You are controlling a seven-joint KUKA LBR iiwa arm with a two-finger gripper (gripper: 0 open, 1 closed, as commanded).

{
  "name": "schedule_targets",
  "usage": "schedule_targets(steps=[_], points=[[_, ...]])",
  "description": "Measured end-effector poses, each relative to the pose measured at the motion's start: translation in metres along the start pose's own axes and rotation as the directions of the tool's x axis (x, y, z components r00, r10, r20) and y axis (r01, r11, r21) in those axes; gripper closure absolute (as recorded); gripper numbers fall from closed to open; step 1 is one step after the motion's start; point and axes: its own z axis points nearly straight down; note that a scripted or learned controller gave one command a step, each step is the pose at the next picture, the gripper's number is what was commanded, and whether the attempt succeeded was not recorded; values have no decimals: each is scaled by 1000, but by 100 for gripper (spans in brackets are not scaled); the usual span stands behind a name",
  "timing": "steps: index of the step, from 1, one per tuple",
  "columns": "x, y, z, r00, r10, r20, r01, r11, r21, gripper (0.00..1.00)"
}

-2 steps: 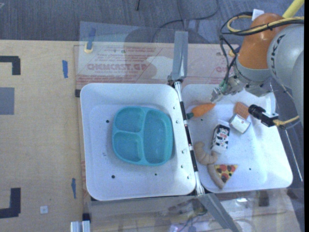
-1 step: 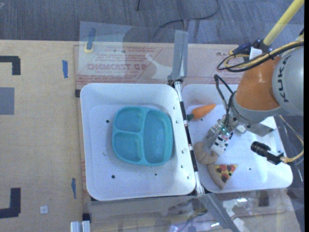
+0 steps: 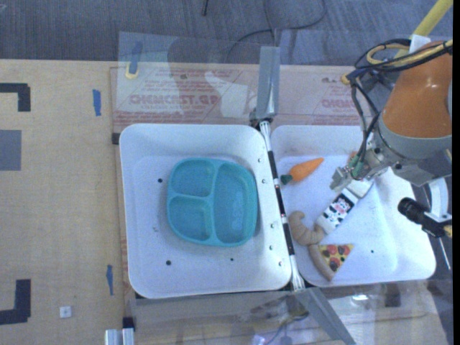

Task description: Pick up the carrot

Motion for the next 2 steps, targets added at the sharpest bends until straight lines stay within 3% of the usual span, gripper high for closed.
schedule_targets(steps=[1, 2], points=[[9, 70, 13, 996, 87, 0, -87, 996, 0, 100], [8, 58, 23, 899, -437, -1, 437, 899, 0, 100]])
